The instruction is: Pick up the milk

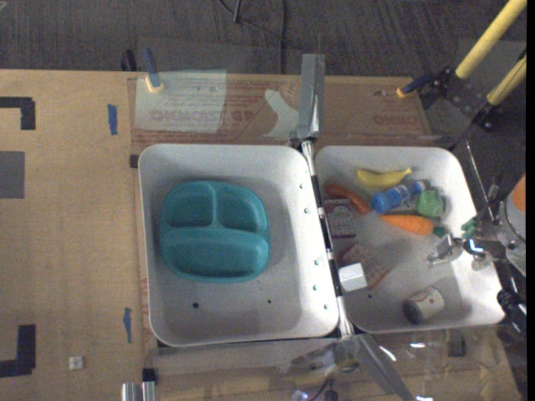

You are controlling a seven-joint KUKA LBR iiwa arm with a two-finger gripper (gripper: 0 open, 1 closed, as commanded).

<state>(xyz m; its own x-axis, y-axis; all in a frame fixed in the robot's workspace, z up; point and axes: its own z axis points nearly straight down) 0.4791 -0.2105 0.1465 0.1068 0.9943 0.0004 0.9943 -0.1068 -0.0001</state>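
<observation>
The milk looks like the small white carton [351, 276] lying against the left wall of the right bin [456, 167], near its front. My gripper [462, 247] hangs over the right side of that bin, well to the right of the carton and a little farther back. Nothing shows in its grasp. The arm's orange band [522, 195] sits at the view's right edge.
The right bin also holds a banana [383, 175], a blue bottle [396, 197], a green item [430, 202], a carrot [408, 224], a printed packet [338, 220] and a grey cylinder [424, 304]. A teal divided plate [215, 230] lies in the left bin [159, 307].
</observation>
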